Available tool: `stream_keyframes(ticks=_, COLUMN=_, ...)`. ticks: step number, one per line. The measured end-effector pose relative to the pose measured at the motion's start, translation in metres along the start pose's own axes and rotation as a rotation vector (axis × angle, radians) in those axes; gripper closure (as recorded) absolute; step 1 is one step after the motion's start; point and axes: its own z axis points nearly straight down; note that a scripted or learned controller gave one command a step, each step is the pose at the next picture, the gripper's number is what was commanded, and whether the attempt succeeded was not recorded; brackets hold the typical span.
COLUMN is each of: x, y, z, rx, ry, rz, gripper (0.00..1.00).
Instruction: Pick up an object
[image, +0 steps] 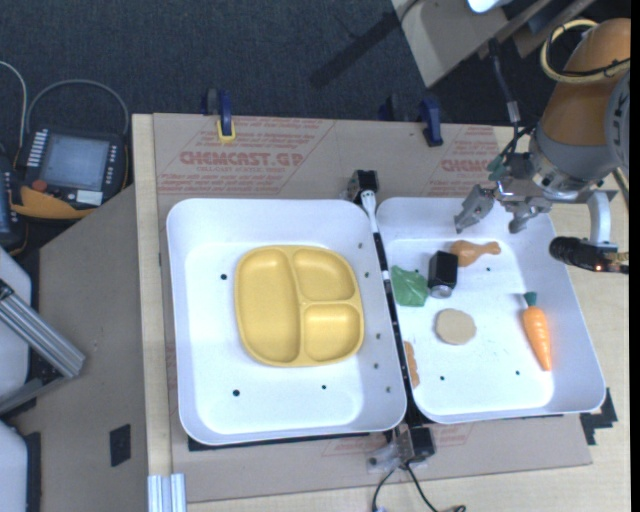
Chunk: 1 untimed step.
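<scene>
At the upper right of the frame, the gripper hangs with fingers spread apart and nothing between them, over the top of the right bin. Below it lie a drumstick, black block, green piece, tan disc and carrot. A yellow tray sits in the left bin.

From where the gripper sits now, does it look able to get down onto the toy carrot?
Probably yes. The gripper hangs open over the far edge of the right bin, and the toy carrot lies alone near the bin's right wall, with nothing on it or between them.
</scene>
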Motion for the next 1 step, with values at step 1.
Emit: stream_keyframes(ticks=1, x=0.0004, y=0.0031, z=-0.01, rx=-0.016, ry=-0.002, rz=-0.003, gripper=0.0)
